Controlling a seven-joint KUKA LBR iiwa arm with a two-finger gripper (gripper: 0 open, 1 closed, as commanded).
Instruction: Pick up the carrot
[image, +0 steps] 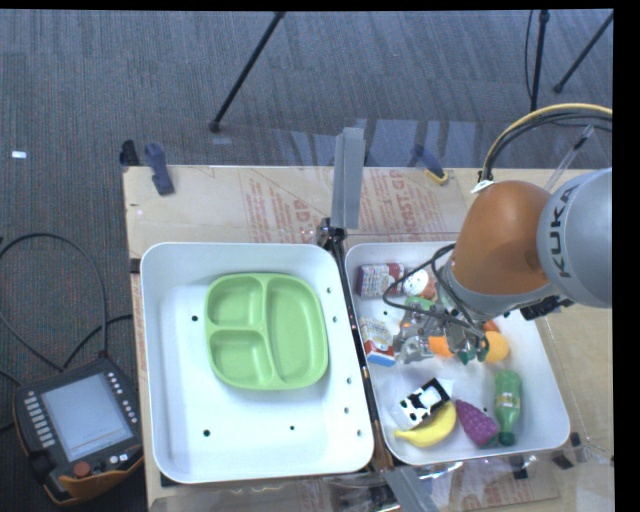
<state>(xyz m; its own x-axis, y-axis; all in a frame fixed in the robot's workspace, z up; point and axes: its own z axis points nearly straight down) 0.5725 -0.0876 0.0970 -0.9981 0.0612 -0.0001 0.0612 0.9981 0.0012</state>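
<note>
Reading "KUKA" in dark letters on the grey arm (585, 250) is possible; red print on the cardboard (290, 205) behind the bins is mirrored and illegible. 2 white bins sit side by side. The left bin (170, 400) holds 1 green 3-compartment plate (268, 330). The right bin (550, 400) holds a banana (428, 427), a cow-patterned toy (424, 399), a purple item (477, 422), a green bottle (507, 405) and small cartons (378, 279). The gripper (437, 345) sits low over the orange carrot (440, 347); its grip state cannot be determined.
</note>
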